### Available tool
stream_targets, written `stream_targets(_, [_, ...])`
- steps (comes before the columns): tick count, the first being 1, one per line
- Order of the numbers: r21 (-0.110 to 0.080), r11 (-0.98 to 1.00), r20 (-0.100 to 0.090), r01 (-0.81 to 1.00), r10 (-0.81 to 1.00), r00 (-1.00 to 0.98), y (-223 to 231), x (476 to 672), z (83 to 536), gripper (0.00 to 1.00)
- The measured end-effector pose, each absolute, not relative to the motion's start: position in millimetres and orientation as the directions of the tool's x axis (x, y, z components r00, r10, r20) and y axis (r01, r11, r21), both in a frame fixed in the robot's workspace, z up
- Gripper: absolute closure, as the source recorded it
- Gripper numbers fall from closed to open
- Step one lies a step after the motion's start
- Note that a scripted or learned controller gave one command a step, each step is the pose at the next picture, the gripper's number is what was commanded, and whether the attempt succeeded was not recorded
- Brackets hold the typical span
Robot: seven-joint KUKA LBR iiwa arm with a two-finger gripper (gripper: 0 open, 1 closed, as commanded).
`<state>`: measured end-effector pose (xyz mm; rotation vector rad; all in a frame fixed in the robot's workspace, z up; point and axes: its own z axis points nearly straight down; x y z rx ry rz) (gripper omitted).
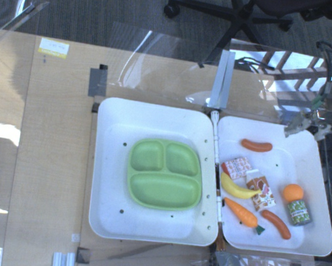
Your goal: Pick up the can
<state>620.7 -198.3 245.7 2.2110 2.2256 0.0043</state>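
The can [300, 213] is small, with a green label and a dark top. It lies near the right wall of the right bin [322, 177], just below an orange [293, 192] and right of a red sausage [276, 224]. The gripper [299, 125] hangs over the far right corner of the right bin, well away from the can and with nothing in it. The arm behind it comes in from the upper right.
The right bin also holds a second sausage [256, 146], two small cartons [236, 167] [261, 192], a banana [238, 188] and a carrot [242, 213]. A green divided plate [165, 174] sits in the left bin [110, 153]. A metal post [222, 79] stands behind the bins' divider.
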Motion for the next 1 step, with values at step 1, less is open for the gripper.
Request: stream_targets(1, [0.005, 0.233, -0.002, 0.972, 0.973, -0.233, -171.6, 620.1, 115.0, 0.00])
